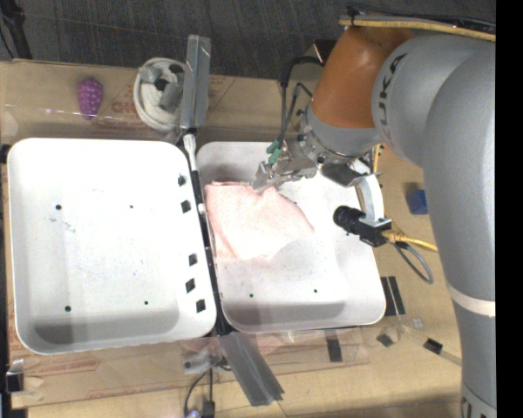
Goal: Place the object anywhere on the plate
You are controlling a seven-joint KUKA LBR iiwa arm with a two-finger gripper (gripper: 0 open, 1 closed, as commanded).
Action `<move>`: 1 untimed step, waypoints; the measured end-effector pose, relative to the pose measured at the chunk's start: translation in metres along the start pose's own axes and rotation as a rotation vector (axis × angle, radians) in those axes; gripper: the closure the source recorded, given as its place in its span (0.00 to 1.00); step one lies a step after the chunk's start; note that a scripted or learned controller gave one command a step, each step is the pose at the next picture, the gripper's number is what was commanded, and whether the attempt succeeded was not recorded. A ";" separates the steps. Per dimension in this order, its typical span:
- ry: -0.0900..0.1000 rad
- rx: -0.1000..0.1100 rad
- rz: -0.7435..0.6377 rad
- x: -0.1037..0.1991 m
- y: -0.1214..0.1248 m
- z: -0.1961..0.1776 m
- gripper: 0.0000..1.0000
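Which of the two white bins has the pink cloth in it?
The right bin, the one under the gripper. The pink cloth lies in its upper left part; the left bin has no cloth.

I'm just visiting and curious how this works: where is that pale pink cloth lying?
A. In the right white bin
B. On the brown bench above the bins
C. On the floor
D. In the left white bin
A: the pale pink cloth lies inside the right white bin, with the gripper at the cloth's upper edge.

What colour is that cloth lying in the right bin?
Pale pink cloth, seen in the overhead camera view.
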State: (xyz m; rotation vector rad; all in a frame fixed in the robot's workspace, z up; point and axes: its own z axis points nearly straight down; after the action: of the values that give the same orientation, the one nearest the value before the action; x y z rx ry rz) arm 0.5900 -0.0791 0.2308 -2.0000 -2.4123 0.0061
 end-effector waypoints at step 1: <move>-0.004 -0.002 -0.405 0.046 -0.015 0.007 1.00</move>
State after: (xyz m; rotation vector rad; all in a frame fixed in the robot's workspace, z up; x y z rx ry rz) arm 0.5671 -0.0366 0.2238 -1.4762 -2.7679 0.0043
